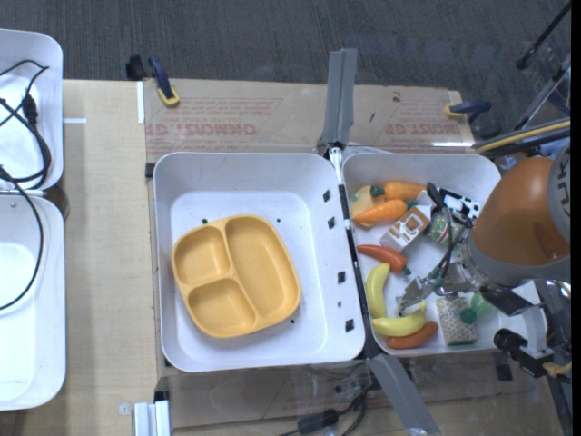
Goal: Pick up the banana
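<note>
I'm reaching the arm into the right bin (481, 166) from the right; the gripper (419, 291) is hovering spread, gripping nothing, just above the banana (386, 309).

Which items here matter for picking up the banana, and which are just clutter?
Job:
- banana, right bin
- hand, beside the banana

Lying about:
- yellow divided plate, left bin
- carrots
- red sausage
- small carton
- clamps at the bench's far edge
</note>
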Controlling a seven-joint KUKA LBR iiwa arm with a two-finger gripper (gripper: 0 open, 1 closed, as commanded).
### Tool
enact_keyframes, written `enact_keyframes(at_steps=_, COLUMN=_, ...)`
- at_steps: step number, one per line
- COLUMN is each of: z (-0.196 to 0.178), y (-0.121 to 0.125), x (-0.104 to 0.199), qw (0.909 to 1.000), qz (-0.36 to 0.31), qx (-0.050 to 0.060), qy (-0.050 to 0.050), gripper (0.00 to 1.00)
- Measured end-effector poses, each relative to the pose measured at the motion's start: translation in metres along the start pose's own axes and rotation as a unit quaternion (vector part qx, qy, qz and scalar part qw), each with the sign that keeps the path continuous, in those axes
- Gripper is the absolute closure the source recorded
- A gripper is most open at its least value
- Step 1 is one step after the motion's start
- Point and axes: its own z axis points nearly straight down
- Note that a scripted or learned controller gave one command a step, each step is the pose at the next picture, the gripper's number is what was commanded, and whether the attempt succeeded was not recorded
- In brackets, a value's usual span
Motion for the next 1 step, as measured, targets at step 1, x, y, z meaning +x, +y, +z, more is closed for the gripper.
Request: enact_keyframes(at_steps=1, z=0.0000, y=0.0000, x=0.0000, qw=1.0000, qz=0.000, qx=0.000, qy=0.000, gripper=0.00)
